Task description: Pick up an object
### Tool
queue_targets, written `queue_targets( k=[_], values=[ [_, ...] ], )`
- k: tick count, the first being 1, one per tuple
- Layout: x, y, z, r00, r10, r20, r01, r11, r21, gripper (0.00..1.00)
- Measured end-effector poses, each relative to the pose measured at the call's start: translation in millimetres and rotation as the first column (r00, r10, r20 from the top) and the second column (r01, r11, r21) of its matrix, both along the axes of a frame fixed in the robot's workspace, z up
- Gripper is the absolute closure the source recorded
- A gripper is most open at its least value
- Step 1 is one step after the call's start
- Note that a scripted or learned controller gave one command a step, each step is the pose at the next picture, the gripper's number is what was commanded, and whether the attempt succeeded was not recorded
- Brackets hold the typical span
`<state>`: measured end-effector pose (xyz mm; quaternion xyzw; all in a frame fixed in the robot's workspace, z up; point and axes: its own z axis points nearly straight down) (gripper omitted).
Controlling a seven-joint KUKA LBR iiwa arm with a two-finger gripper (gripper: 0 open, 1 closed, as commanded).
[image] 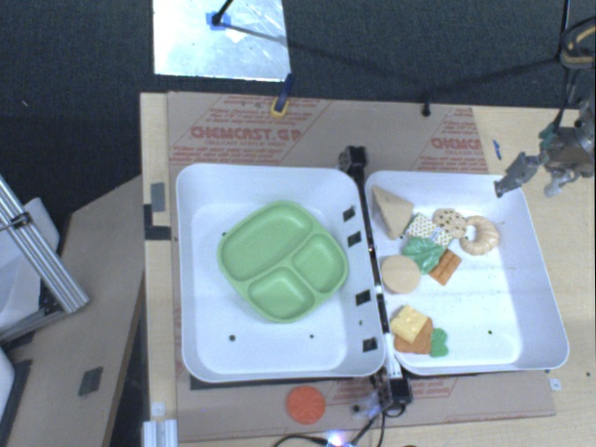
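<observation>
The right bin (531, 315) holds several toy foods: a tan wedge (392, 211), a chocolate-chip cookie (449, 220), a pale ring-shaped donut (480, 236), a green leafy piece (425, 252), an orange-brown stick (447, 267), a round tan disc (401, 274), and a yellow cheese block (410, 324) beside a small green piece (438, 343). My gripper (533, 181) hovers above the bin's far right corner, up and to the right of the donut. It is open, its fingers spread wide with nothing between them.
The left bin (205, 343) bears a green divided plate (282, 261). An orange disc (305, 402) lies on the bench in front of the bins. A shiny foil sheet (221, 26) lies beyond the bench, and a metal frame (37, 259) stands at the left.
</observation>
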<state>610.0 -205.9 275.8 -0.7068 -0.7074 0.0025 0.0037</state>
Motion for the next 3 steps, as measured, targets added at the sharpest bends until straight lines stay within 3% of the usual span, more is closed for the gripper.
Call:
queue_targets(
  k=[1, 3],
  values=[
    [2.1, 0.7, 6.9, 1.000, 0.003, 0.011, -0.003, 1.000, -0.003, 0.00],
    [-1.1, 12.3, -89.3, 1.000, 0.004, 0.007, -0.004, 1.000, -0.001, 0.00]
  ],
)
